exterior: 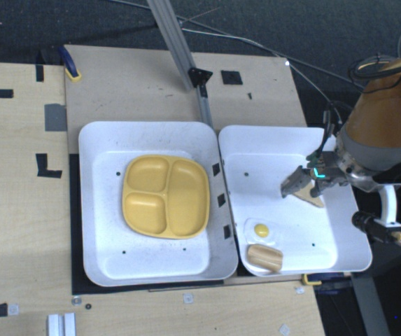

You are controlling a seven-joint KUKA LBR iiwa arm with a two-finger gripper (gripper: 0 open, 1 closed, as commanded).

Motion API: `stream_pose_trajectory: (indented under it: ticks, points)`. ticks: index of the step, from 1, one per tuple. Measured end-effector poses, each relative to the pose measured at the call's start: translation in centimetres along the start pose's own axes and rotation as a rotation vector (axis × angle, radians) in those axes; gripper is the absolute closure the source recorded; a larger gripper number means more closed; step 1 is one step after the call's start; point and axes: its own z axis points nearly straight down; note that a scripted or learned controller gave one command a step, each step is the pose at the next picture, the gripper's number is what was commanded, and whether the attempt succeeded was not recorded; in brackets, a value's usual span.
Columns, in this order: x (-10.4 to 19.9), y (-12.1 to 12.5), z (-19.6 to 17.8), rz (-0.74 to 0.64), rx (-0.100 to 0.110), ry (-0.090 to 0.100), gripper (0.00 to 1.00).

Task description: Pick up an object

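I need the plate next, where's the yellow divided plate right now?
The yellow three-compartment plastic plate lies flat in the middle of the left white bin, left of the bins' shared divider.

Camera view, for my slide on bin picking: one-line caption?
Tool low in the right white bin near a tan wedge; yellow divided plastic plate in the left bin.

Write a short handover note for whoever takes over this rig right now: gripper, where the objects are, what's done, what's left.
Gripper: low over the right bin, near its right side, just above a tan wedge-shaped piece. Whether it grips the piece cannot be told.
Objects: fried egg toy and bread roll at the right bin's front left corner, touching or nearly so. Yellow divided plate lies flat in the middle of the left bin.
Done: nothing visibly lifted.
Left: secure one object and raise it.
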Motion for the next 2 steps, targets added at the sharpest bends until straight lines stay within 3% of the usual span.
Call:
stream_pose_trajectory:
  ticks: [1, 2]
  points:
    - [0.0, 0.1, -0.1, 0.000, -0.003, -0.001, 0.00]
    - [-0.7, -0.7, 5.7, 0.002, 0.003, 0.000, 0.00]
